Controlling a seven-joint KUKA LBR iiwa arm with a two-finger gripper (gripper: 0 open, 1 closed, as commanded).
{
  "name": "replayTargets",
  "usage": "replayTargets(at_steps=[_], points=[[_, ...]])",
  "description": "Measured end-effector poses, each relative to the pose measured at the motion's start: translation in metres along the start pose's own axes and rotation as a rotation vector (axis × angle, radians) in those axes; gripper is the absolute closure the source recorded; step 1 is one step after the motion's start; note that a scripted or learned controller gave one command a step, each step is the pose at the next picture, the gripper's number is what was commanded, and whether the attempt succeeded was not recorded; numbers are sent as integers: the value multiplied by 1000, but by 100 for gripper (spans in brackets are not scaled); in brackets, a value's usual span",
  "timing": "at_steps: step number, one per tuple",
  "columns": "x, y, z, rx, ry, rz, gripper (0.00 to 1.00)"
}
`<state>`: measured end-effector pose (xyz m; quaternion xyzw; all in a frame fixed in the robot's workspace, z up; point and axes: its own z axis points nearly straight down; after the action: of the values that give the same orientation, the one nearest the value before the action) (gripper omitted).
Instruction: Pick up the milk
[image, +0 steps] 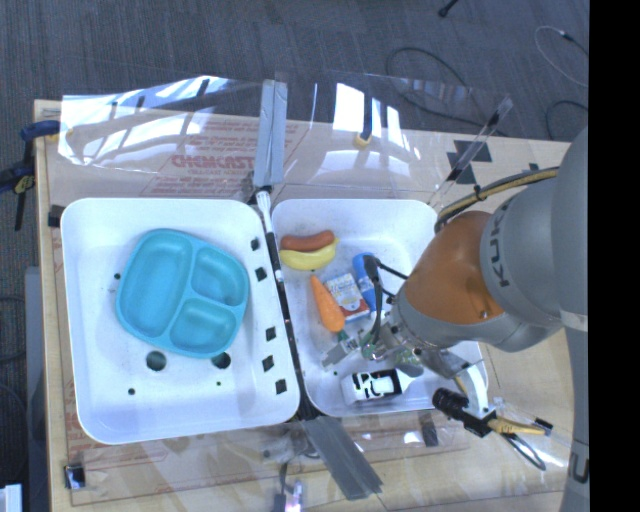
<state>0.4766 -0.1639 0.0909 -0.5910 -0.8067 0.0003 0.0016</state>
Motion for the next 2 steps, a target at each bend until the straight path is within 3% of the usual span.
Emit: replayTargets(at_steps=[1, 2], points=[[-42, -13, -92, -2, -3, -79, 0], [32, 10, 0, 0, -7, -181, 0]])
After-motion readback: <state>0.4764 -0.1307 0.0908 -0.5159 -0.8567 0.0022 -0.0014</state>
